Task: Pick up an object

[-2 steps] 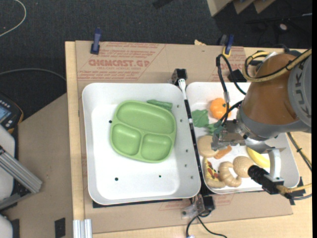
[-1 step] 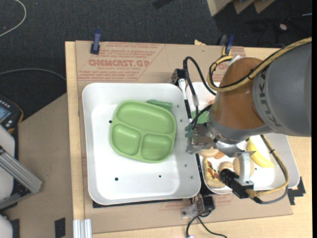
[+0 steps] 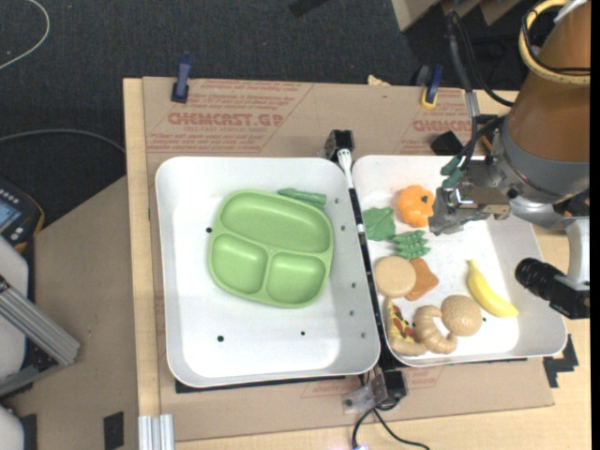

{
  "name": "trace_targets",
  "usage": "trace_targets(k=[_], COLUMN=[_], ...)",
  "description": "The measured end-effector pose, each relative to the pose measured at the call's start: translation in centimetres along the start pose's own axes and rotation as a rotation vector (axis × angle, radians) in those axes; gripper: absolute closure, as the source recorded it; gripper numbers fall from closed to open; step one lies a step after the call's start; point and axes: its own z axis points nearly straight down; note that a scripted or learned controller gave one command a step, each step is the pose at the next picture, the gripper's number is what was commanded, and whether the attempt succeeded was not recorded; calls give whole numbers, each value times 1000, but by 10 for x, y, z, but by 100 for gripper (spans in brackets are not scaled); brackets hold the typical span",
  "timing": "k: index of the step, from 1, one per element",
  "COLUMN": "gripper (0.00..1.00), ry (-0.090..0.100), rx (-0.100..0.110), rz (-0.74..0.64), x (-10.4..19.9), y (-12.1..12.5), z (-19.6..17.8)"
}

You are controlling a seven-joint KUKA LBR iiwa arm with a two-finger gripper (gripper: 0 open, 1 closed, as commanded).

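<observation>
Right now I see the gripper [image 3: 448, 216] low over the right bin [image 3: 530, 340], close to its far-right area, with the grey arm [image 3: 553, 148] and its orange band [image 3: 562, 50] coming in from the right edge. I cannot tell how its tips are set; the metal head blurs into shadow from this angle. Nothing visibly sits in its grasp.

Just beside the gripper on its left is an orange pumpkin-like toy [image 3: 413, 204], touching or nearly touching it. Below that lie two green leafy pieces [image 3: 379, 222], one against the bin's left wall and one [image 3: 411, 245] a little lower. Further toward me I see a round tan cracker [image 3: 394, 276] with an orange wedge [image 3: 424, 277] against it, then a tan mushroom-like piece [image 3: 460, 314], a knobbly beige piece [image 3: 432, 331] and a small multicoloured item [image 3: 401, 324] crowded near the front-left corner. A yellow banana [image 3: 490, 291] lies alone toward the right side.

The left bin [image 3: 183, 279] holds a green divided plate [image 3: 272, 247] with a thin green scrap [image 3: 302, 196] at its far rim.

Both bins sit on a brown board on the counter [image 3: 150, 157], held by blue clamps [image 3: 181, 78] at the far edge. A black clip [image 3: 338, 144] sits where the bins meet.
</observation>
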Motion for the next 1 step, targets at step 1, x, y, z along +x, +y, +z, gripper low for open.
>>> trace_targets(k=[1], gripper=[100], ry=[3], rx=[29], rz=[-9], x=[70], y=[-5], z=[68])
